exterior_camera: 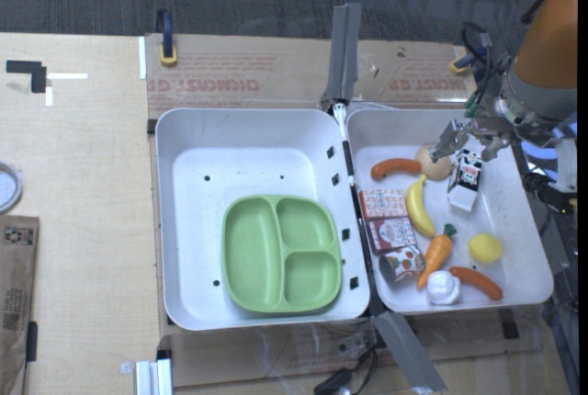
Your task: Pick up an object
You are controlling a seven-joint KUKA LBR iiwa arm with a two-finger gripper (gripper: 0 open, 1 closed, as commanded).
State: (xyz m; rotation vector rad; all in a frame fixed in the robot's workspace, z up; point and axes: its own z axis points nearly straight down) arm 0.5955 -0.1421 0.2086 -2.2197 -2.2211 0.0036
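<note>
A robotics lab: the grey-and-orange arm [549, 44] at three o'clock over taped, clamped white bins [175, 200], cables trailing across the wooden bench [73, 163].

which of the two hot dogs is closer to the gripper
The hot dog at the far end of the right bin, beside the banana. The other hot dog lies at the near end, farther from the gripper.
</note>
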